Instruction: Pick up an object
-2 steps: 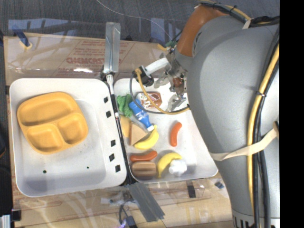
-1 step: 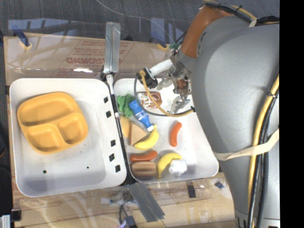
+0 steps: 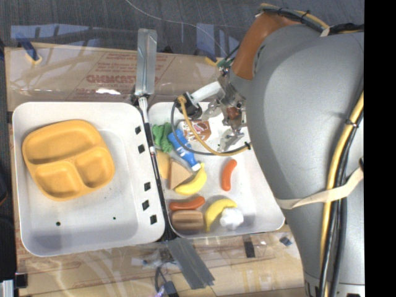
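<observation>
Your gripper (image 3: 230, 124) hangs over the far part of the right bin (image 3: 263, 193); whether it pinches anything, you cannot tell. Just nearer lies a small orange-red sausage (image 3: 228, 173), smooth and slightly curved, long axis running near-to-far.

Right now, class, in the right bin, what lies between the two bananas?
In the camera view, a red sausage lies between the upper banana and the lower banana, just above a hot dog bun.
</observation>
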Available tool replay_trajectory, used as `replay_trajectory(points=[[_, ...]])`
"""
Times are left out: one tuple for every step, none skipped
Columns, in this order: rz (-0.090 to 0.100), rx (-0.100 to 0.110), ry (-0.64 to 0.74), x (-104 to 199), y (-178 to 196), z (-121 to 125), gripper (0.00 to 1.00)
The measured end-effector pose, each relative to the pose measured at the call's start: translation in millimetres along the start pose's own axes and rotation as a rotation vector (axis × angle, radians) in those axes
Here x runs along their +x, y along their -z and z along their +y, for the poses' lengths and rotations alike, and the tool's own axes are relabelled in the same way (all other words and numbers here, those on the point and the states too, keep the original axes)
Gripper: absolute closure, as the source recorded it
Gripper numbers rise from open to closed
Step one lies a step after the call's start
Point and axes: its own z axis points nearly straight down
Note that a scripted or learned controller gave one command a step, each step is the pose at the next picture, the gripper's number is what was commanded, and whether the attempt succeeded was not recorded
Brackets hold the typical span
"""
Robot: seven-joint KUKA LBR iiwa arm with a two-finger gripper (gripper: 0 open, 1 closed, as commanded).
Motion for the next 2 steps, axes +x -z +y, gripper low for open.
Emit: replay_trajectory(points=[[-0.002, 0.0, -0.002, -54.8, -34.3, -20.3, 0.0], [0.007, -0.002, -0.001, -1.7, -73.8, -12.6, 0.0]])
